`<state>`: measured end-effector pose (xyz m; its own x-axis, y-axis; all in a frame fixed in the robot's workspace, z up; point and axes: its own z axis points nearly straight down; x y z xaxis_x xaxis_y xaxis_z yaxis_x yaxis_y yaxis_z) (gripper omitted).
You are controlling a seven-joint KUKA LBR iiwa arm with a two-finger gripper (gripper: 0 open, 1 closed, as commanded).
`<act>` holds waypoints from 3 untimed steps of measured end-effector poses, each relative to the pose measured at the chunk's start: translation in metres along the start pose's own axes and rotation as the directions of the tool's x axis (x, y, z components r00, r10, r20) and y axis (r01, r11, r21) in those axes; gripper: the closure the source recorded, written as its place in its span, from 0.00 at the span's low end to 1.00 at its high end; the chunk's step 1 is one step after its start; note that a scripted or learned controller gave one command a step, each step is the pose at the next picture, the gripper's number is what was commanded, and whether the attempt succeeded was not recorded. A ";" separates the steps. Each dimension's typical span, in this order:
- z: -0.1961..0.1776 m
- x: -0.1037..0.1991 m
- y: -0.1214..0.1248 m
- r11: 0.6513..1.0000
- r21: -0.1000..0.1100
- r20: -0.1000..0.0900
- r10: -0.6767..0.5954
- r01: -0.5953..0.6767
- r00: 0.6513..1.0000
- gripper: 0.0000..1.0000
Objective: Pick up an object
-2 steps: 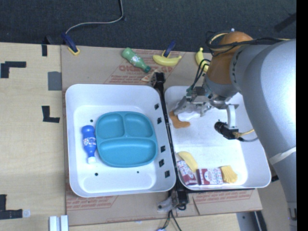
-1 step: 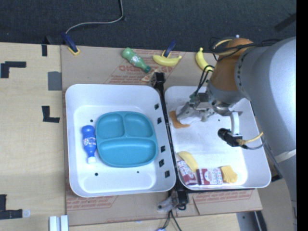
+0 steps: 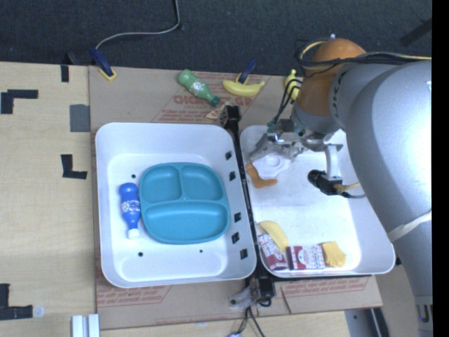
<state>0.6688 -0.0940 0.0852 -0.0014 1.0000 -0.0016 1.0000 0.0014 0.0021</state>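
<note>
The grey arm's hand (image 3: 275,146) sits low in the right bin (image 3: 365,248), over a white object (image 3: 270,166) beside an orange piece (image 3: 259,180) (grip state unclear). The left bin (image 3: 112,142) holds 1 blue tray (image 3: 184,202).

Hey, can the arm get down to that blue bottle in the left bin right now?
Probably yes. The blue bottle lies uncovered beside the blue divided plate, open from above. The gripper sits over the right bin, so it must cross the divider first.
</note>
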 end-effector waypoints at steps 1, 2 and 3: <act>-0.001 -0.004 -0.027 1.000 0.000 0.000 0.001 -0.001 1.000 0.00; -0.002 -0.002 -0.001 1.000 0.002 -0.001 0.000 0.000 1.000 0.00; -0.001 -0.006 -0.016 1.000 0.000 0.000 0.000 0.000 1.000 0.00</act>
<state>0.6526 -0.0997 0.0857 -0.0016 1.0000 -0.0020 1.0000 0.0016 0.0023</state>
